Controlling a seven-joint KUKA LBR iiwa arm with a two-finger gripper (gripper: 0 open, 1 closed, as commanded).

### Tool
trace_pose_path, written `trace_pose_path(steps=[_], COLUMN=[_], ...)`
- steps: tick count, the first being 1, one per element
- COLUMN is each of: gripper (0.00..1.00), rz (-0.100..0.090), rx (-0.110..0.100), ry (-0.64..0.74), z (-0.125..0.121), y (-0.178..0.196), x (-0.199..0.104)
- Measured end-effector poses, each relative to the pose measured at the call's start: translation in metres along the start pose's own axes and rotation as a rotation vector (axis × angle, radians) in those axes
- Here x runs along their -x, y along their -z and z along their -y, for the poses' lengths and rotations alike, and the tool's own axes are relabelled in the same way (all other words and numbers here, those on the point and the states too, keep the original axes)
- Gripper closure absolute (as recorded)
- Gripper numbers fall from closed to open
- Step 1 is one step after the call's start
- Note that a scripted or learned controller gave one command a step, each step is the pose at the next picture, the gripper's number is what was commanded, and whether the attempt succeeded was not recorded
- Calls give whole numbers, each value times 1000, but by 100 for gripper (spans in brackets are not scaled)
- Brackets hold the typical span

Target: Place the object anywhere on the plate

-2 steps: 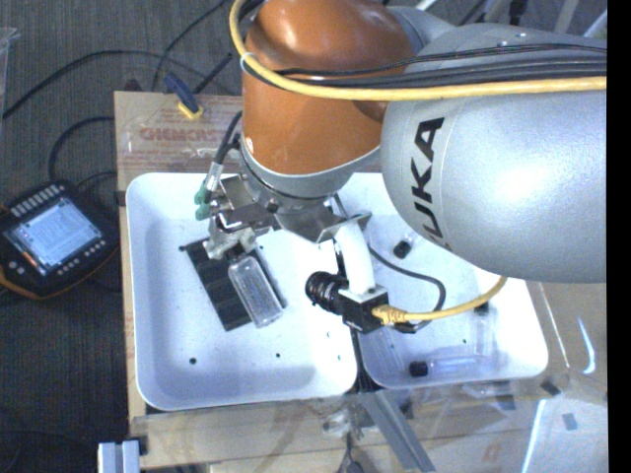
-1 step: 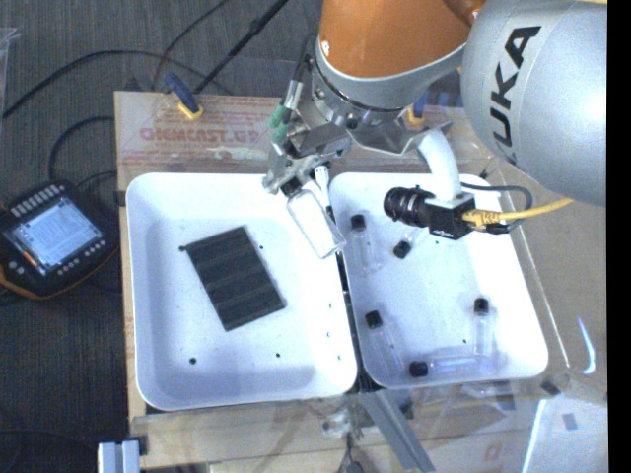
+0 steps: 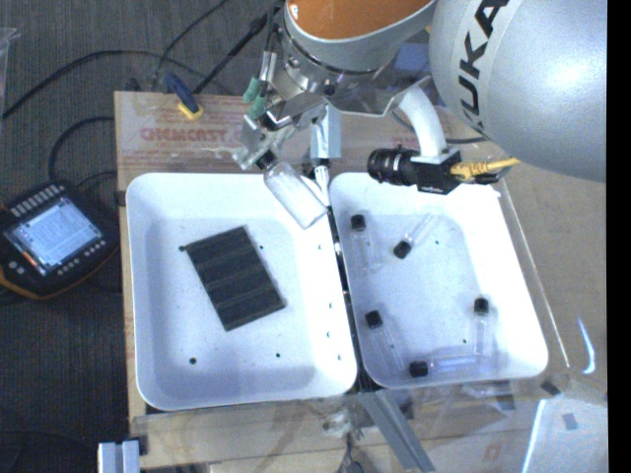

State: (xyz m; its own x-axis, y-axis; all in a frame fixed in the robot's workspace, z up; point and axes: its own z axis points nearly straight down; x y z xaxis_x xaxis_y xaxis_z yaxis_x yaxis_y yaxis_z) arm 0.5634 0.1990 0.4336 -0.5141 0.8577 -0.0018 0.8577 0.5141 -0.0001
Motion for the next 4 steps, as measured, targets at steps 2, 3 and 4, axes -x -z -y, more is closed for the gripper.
trace_pose_path(steps=[2,3,4], gripper=[100,100,100], rz=[0,1,1], rx=[0,2,3], ry=[328,523,648], z=[33,-20,-61], y=[1,0,1], x=[-30,28,9])
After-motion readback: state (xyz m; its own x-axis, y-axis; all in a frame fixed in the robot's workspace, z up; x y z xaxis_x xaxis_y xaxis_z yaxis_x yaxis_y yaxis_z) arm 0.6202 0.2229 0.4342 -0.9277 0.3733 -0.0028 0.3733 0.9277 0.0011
